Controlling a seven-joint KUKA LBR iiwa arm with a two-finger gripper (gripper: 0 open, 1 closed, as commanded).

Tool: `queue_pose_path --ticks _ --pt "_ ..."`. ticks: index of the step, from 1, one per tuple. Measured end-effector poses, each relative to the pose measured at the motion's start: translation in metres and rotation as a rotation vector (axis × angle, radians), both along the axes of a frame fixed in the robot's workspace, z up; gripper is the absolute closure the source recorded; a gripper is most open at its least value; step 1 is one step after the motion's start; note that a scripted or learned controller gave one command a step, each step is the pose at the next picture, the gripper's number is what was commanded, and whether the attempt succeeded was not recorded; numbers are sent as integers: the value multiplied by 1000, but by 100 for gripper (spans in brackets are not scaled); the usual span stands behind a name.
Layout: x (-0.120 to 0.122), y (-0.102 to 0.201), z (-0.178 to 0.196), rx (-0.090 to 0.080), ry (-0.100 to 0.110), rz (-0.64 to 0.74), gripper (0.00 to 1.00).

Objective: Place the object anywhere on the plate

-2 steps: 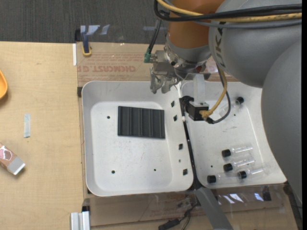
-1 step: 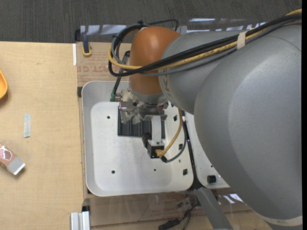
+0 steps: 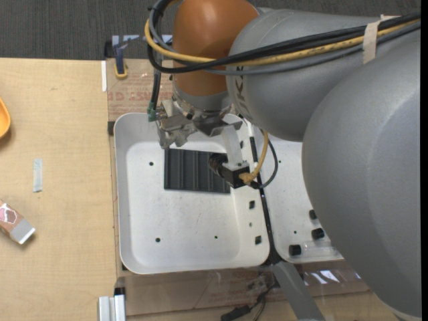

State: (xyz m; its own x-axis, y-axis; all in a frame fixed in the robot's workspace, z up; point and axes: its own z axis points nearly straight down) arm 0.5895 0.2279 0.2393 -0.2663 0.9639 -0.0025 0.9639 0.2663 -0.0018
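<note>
Impossible to tell how wide the gripper (image 3: 176, 132) stands or whether anything is held, with its tips hidden under its own metal body. Hangs low over the far edge of the dark ribbed slab (image 3: 194, 171), at the slab's far-left corner, touching or just above; cannot say which. Lying flat on the floor of the left white bin (image 3: 124, 199), that slab, toward the bin's far side and square to its walls; perhaps the plate of the task, perhaps the object, not to be told from here. Just right of the slab, over its right edge, a small black block (image 3: 229, 173) on the gripper's mount, with a yellow cable (image 3: 262, 154) looping beside it. Above the slab, the grey wrist and then the orange band (image 3: 208, 32), ringed by black and yellow cables. Right of the slab, the second white bin (image 3: 294, 179), largely covered by the thick grey arm (image 3: 361, 152). Left of the slab, beyond the bin wall, the pale wooden bench top (image 3: 60, 112); on it, well apart from the slab, a small grey strip (image 3: 37, 176), a reddish and white wrapped piece (image 3: 15, 223) nearer the camera, and an orange edge (image 3: 3, 120) at the border. Beyond the slab, past the bin's far-left corner, a blue clamp (image 3: 121, 51).
</note>
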Motion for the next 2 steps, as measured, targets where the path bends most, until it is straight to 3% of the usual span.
queue_pose_path --ticks 1,2 --pt "0 0 0 0 0 0 0" --pt "-9 -15 -117 0 2 -219 0"
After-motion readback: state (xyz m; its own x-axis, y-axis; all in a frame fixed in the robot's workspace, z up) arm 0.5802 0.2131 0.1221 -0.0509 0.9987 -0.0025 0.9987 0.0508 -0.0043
